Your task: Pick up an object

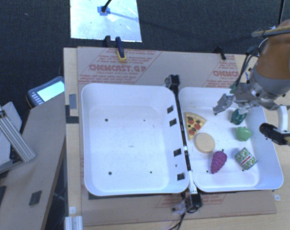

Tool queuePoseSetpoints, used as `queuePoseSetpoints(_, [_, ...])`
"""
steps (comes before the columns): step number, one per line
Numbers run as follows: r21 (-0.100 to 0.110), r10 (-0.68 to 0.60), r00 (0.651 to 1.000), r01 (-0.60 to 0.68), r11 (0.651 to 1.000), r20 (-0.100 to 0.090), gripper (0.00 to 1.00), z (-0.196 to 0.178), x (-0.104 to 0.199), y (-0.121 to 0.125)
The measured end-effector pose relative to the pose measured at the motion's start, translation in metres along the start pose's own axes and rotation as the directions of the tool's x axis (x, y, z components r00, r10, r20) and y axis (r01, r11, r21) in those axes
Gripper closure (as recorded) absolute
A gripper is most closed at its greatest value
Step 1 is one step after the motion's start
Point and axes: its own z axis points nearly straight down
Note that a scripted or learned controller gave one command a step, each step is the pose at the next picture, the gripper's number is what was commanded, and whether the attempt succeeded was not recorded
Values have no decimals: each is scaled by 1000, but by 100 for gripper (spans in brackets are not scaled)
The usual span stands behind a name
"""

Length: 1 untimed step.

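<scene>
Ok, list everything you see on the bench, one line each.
left bin: 1, white, left half of bench
right bin: 1, white, right half
pizza slice: 1, yellow and red, right bin, near the divider
round biscuit: 1, tan, below the pizza slice
grapes: 1 bunch, purple, right bin, front
can: 1, green and white, right bin, front right
green toy: 1, green, right side
dark green item: 1, under the gripper
gripper: 1, grey, over right bin

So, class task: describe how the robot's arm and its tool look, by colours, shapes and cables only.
The arm is a rounded grey casing with a broad orange band above the wrist. Thin dark cables loop down its side. The tool is pale grey metal with angular, slim parts. No markings are readable.
</scene>
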Motion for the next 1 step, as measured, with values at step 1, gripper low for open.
queuePoseSetpoints(1, [-21,-3,1000,3,1000,4,0,-247,5,9])
